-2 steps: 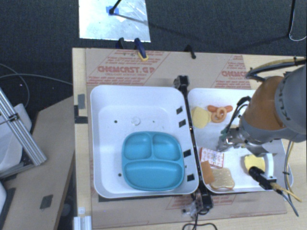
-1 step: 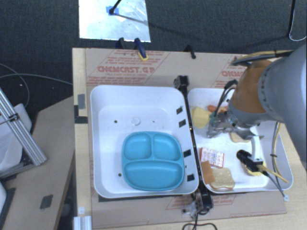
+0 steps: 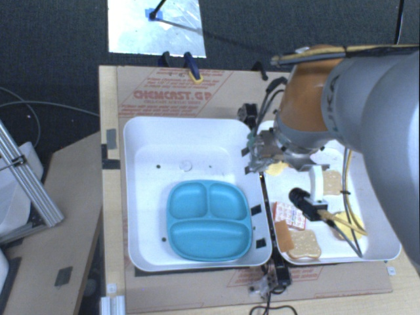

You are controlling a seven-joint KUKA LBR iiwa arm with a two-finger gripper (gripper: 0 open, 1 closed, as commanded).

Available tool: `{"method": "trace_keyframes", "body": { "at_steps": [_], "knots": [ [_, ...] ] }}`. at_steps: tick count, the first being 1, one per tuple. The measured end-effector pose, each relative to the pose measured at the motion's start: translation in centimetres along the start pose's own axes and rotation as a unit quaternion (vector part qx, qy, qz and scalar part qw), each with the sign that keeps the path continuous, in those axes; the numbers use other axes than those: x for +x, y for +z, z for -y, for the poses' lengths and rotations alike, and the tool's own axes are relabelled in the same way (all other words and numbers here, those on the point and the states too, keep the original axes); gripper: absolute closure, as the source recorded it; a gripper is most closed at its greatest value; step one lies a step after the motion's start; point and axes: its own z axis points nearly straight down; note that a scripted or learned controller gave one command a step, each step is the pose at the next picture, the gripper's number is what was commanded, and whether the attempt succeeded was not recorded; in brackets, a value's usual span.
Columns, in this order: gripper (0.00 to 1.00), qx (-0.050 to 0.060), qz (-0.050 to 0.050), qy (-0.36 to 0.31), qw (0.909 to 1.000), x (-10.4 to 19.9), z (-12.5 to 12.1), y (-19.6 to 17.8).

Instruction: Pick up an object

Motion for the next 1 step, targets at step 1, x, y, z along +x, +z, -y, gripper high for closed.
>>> {"method": "trace_keyframes", "body": {
  "at_steps": [1],
  "knots": [
    [1.0, 0.008, 0.002, 0.005, 1.0, 3.4, 7.34, 0.64]
  ]
}}
